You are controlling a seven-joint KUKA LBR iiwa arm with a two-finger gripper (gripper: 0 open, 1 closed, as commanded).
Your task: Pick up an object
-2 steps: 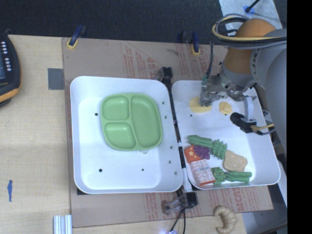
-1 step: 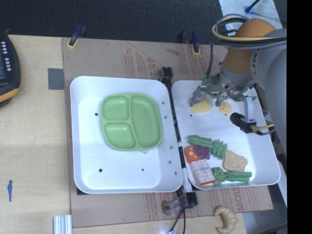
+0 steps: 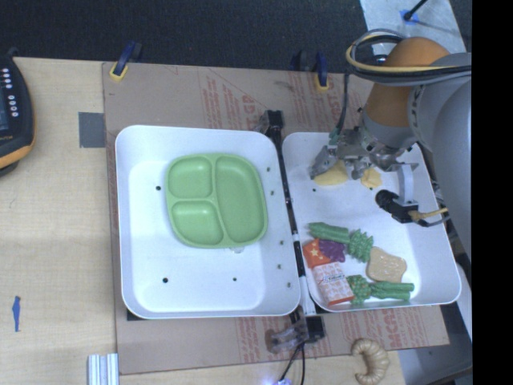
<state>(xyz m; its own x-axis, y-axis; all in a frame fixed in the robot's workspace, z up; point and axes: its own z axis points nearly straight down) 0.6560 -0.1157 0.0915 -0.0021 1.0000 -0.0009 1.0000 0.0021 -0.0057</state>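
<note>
My gripper (image 3: 343,165) hangs low over the far end of the right bin (image 3: 433,251), open, its fingers spread above a pale yellow food piece (image 3: 330,178). A second yellow piece (image 3: 370,178) lies just right of it. Whether the fingers touch either piece I cannot tell. Nearer the front of this bin lie a green leafy vegetable (image 3: 343,237), a purple grape bunch (image 3: 330,250), a red and white carton (image 3: 330,283), a bread slice (image 3: 386,265) and a second green vegetable (image 3: 383,290).
The left bin (image 3: 144,287) holds a green divided plate (image 3: 216,200). A tan croissant-shaped toy (image 3: 373,359) lies on the bench in front of the right bin. The grey arm with its orange band (image 3: 405,79) covers the far right corner.
</note>
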